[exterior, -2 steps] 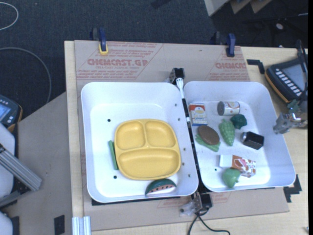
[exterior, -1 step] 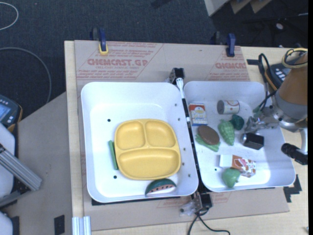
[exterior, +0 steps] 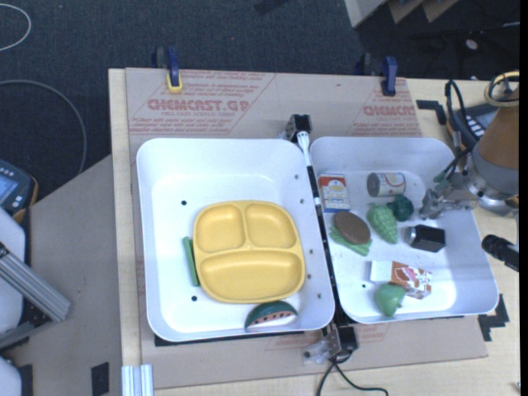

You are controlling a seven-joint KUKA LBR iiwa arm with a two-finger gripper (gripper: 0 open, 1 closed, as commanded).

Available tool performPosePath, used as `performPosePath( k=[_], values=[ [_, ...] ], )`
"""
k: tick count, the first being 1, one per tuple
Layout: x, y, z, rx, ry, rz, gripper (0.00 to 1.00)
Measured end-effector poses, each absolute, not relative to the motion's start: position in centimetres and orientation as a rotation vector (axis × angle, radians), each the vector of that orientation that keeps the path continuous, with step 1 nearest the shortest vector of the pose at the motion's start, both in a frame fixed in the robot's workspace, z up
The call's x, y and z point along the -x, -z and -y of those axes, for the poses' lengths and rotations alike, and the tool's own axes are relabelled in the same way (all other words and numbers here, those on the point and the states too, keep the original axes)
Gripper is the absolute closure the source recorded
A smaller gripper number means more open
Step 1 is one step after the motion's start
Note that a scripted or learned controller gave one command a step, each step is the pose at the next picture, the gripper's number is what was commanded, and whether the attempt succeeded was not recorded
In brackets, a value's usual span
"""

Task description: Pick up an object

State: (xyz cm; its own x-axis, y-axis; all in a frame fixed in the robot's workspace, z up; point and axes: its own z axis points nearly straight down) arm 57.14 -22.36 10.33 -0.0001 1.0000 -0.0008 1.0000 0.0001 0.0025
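Jaws point(exterior: 437, 202) hover over right bin point(exterior: 474, 291); board point(exterior: 206, 97) reads "CHEMCAST".

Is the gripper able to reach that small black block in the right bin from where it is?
Probably yes: the gripper sits just above the black block, which lies in open space with nothing between them.

arm point(exterior: 502, 151) cut off at right edge, hand point(exterior: 435, 203) fingers unclear

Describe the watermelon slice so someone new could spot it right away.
Look in the left white bin, which holds a yellow divided plate. The watermelon slice lies just past the plate's near edge, by the bin's front wall. It is the only red-and-green wedge there.
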Motion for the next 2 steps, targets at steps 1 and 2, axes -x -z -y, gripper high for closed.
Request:
performPosePath(
  k=[1, 2],
  values=[
    [-54.3, -8.4, 12.6, -2.222, 0.003, -2.233, 1.0],
    [-57.0, -19.2, 6.1, -2.205, -0.016, -2.225, 1.0]
  ],
)
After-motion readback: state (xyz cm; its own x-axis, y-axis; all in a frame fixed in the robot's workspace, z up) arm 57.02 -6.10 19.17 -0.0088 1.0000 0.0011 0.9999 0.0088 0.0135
